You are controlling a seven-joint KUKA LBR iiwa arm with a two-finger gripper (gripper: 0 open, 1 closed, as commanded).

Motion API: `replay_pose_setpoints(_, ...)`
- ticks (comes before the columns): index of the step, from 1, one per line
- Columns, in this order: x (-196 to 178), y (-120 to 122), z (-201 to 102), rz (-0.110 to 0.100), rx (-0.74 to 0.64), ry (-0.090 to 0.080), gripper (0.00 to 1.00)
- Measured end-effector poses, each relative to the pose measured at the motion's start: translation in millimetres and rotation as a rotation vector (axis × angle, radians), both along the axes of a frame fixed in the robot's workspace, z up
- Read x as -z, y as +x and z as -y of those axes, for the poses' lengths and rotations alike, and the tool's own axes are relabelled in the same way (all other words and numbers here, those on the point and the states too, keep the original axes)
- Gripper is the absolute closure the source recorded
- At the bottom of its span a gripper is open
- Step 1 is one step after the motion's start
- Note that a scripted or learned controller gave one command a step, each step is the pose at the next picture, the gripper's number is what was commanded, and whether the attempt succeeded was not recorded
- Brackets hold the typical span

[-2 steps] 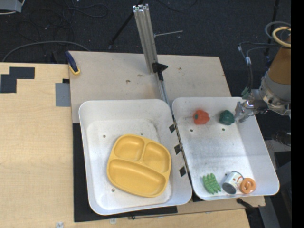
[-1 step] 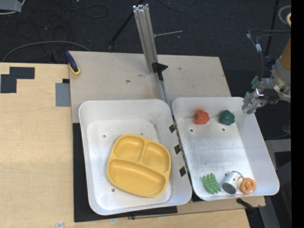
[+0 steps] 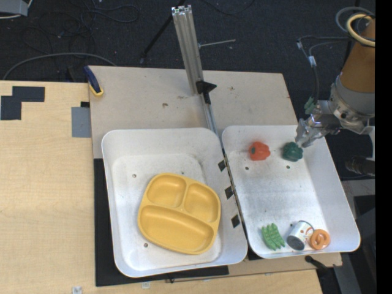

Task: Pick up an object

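Hovering gripper [image 3: 304,135] just beside dark green object [image 3: 292,152], right bin [image 3: 343,195]; grip state unclear. Red pepper [image 3: 260,151] adjacent. No legible writing

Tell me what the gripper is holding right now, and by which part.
Nothing that can be seen. The two-finger gripper hangs just above the small dark green round object in the right white bin, not closed around it.

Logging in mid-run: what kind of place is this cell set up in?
Most likely a robotics lab test bench, not a kitchen. Cables trail over dark carpet, an aluminium extrusion post stands behind two white bins, and the contents are toys: a yellow divided plate, a red toy pepper.
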State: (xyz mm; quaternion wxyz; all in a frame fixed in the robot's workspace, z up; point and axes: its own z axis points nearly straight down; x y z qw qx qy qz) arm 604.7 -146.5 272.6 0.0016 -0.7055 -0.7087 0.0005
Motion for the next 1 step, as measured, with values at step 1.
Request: replay_pose_setpoints(1,-1.0,-0.4,-55.9,-0.001,0.000,0.000,1.00)
